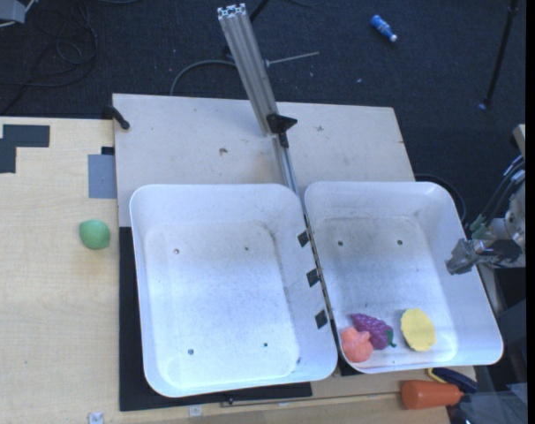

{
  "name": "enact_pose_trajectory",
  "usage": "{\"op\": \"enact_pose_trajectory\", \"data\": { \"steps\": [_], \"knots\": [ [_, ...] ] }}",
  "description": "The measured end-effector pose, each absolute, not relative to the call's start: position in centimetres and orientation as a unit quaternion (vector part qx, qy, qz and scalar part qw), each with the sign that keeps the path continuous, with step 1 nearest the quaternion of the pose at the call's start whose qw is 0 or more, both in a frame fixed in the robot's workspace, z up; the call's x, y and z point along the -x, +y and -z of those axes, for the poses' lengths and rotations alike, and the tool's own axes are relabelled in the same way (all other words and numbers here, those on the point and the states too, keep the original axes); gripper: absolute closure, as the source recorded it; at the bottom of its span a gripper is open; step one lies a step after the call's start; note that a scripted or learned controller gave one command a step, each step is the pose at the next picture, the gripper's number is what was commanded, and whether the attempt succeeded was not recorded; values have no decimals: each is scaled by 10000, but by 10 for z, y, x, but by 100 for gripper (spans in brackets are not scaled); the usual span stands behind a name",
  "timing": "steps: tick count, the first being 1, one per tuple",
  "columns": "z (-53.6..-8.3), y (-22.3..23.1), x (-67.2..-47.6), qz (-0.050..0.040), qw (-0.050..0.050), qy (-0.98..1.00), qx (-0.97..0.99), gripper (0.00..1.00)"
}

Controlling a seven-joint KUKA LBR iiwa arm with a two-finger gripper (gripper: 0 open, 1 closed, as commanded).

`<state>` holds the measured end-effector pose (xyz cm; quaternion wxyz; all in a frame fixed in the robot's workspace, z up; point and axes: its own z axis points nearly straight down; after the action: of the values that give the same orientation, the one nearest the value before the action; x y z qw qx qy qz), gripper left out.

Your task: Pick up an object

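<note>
Three small things lie in the right bin (444,203), gathered at its near edge: an orange piece (357,345) in the near left corner, a purple piece (371,327) touching it just behind, and a yellow, flattish round piece (418,329) a little to the right of both, apart from them. The left bin (153,210) sits right beside the right one, the two rims meeting along a line marked by small black clips (312,276).

The gripper (466,256) sits at the right rim of the right bin, well apart from the three pieces, and nothing shows between its parts (whether the claw is spread or closed cannot be told at this size and angle). The rest of the arm is mostly cut off at the right side.

A slanted metal rail (252,64) runs from the far floor down toward the gap between the bins. On the wooden bench (38,307) to the left, a green ball (94,234) rests well clear of the left bin. An orange object (431,393) lies just outside the near rim of the right bin, on the bench edge. A small blue item (384,28) lies on the dark floor far behind.
</note>
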<state>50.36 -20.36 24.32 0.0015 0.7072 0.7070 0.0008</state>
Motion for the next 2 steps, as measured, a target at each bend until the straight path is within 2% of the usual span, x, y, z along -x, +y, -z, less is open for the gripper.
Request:
{"op": "enact_pose_trajectory", "data": {
  "steps": [2],
  "knots": [
    [-221,-99,-531,0,-7,7083,-7059,100]
  ]
}}
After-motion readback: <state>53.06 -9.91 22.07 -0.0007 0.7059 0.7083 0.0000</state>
